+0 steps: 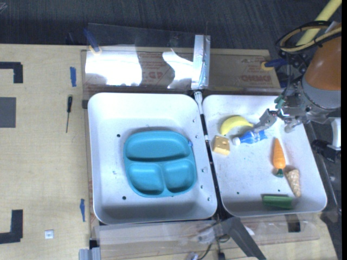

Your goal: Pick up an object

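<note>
My end effector (269,118) hangs over the right bin (249,191), I cannot tell its grip, near a banana (234,124), blue tube (250,138), carrot (278,155) and cheese block (220,144).

One fixed camera looks down at a slant on both bins, left bin (103,145) and right bin (244,194).
</note>
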Motion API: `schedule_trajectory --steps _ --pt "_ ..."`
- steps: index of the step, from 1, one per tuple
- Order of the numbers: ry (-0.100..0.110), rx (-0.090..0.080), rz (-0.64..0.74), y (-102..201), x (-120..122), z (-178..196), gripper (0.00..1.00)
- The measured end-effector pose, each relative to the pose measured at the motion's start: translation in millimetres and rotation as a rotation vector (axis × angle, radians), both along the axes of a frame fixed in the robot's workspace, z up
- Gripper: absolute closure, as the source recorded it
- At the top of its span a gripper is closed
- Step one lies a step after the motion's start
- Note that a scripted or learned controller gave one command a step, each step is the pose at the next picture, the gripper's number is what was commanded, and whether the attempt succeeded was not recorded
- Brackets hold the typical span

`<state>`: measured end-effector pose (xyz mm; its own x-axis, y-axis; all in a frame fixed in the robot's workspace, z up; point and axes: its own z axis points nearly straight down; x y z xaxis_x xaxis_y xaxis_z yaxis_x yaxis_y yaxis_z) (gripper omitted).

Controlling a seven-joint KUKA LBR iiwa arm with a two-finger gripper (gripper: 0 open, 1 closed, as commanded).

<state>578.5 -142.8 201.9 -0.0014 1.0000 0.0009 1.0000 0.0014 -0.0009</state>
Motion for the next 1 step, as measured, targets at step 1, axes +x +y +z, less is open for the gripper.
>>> schedule_trajectory --steps 1 --pt "0.007 0.000 0.033 -25.5 -27.4 -71.4 0.00"
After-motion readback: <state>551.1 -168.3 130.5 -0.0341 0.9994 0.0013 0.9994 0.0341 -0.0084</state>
